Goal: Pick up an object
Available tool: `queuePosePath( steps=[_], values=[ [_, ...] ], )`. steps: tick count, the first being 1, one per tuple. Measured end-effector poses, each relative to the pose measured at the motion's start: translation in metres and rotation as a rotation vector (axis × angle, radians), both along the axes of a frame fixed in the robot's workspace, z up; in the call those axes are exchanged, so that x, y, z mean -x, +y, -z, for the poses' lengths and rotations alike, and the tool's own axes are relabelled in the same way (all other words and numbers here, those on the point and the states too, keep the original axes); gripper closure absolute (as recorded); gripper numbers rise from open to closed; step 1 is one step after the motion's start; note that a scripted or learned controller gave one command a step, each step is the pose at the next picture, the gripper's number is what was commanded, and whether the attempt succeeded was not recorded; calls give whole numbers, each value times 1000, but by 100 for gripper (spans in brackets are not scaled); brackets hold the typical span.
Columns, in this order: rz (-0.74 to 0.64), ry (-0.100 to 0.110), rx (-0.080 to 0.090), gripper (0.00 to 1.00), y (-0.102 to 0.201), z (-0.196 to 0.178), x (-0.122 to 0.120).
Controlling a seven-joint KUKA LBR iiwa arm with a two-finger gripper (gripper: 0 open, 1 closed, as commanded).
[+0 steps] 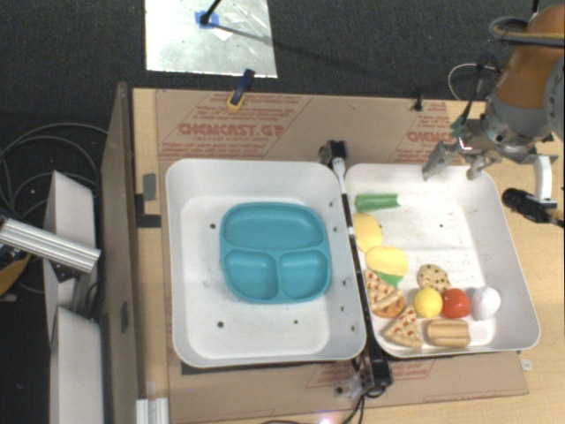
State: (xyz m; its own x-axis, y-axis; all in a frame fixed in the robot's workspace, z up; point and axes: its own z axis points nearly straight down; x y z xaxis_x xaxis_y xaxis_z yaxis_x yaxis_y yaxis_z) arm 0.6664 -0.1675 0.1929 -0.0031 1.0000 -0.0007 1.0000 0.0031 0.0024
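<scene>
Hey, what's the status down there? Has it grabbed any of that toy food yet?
Tool open, holding nothing, above right bin's far edge. Toy food untouched in that bin. Nothing in the way.

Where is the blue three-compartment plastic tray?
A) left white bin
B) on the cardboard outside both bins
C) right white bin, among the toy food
A: the blue three-compartment plastic tray lies flat in the left white bin, while the toy food sits in the right white bin.

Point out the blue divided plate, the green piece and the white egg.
blue divided plate [275, 251]: camera view, left bin; point on the ridge between its compartments.
green piece [377, 201]: camera view, right bin's upper left; point on its middle.
white egg [485, 302]: camera view, right bin's lower right; point on its top.
</scene>
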Motion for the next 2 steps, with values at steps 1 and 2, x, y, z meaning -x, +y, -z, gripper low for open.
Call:
queuePosePath(
  steps=[1, 2],
  values=[
    [4, 8, -3, 0, 9, 114, 60],
    [7, 8, -2, 0, -7, 109, 144]
  ],
)
